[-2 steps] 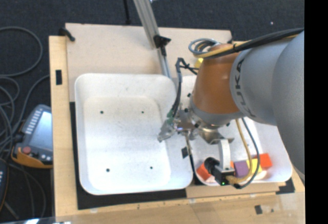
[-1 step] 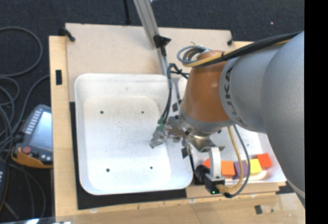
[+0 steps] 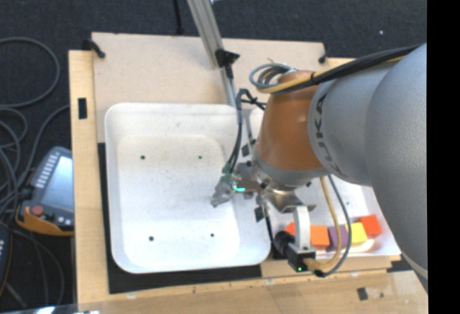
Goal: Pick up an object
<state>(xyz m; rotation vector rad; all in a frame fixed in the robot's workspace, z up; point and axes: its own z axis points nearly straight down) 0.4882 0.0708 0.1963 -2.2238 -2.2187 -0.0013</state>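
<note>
1. Left bin (image 3: 144, 162): open white floor across its left and middle; free passage from above.
2. Left bin, right edge: occupied by the end effector (image 3: 228, 192) and wrist, low over the floor.
3. Right bin (image 3: 359, 197): largely covered by the arm (image 3: 345, 126); orange block (image 3: 369, 226), purple block (image 3: 338, 236) and another orange block (image 3: 318, 236) crowd its near edge.
4. Slanted metal rail (image 3: 205, 14): crosses the table (image 3: 158, 68) behind both bins.

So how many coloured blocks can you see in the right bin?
3, in a row near the right bin's front edge: an orange block, a purple block, a red-orange block. The grey arm may hide more.
</note>
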